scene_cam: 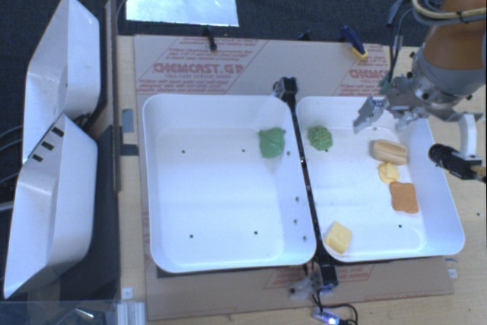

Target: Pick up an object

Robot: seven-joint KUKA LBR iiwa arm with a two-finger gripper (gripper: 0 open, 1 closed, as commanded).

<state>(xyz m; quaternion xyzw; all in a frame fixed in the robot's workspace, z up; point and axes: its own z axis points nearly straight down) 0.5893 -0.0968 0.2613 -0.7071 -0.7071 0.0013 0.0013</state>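
My gripper [384, 118] hangs over the back of the right bin [437, 240], open, with nothing between its fingers. Just in front of it lies a tan bread roll [389, 151]. Left of it, near the divider, sits a green leafy lump [320, 137]. A small yellow piece [388, 172] and an orange slab [404, 197] lie in front of the roll. A yellow block [338, 237] rests near the bin's front left corner. The left bin [163, 240] holds one green lump [271, 141] by its right wall.
The grey and orange arm [453, 34] comes in from the upper right over the bin's back edge. A black part [453, 160] juts in at the right rim. Two spare white bins [53, 156] lean at the far left, off the bench.
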